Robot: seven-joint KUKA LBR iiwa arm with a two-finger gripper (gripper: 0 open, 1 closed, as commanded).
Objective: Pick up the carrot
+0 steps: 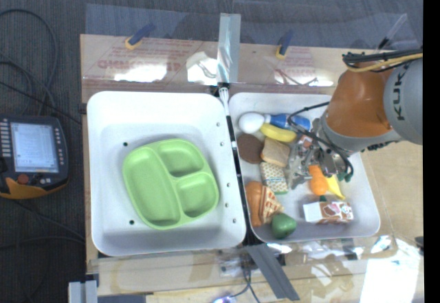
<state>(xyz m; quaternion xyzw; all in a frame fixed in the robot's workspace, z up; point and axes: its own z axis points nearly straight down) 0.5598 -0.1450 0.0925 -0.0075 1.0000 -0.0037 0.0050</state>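
1. Since the carrot (318, 180) sits in the right bin (368, 226), toward its right side, squeezed between the gripper (302, 165) and a yellow piece (335, 187), access looks tight. It's touching or nearly touching both.
2. My guess is it's a toy plastic carrot: light, stiff, smooth, so probably a bit slippery. Not fragile at all. I'd pinch it across the thick middle, not the tapered tip, or it'll likely squirt out.
3. Gripper hangs low over the bin just left of the carrot, but honestly I cannot tell from this angle what state the pincer is in. Too much clutter of cables and metal there. Nothing visibly held.
4. Neighbours: a banana (278, 132) and a white egg-like thing (251, 122) up top, waffle-ish crackers (274, 172) in the middle, a pizza slice (262, 203), something green (282, 225) at the bottom, and a small printed box (328, 211) below the carrot.
5. Left bin (110, 123) has a green divided tray (170, 183).
6. Writing: "KU" is readable on the arm (385, 106), presumably KUKA. The box has print but it's too small to read.
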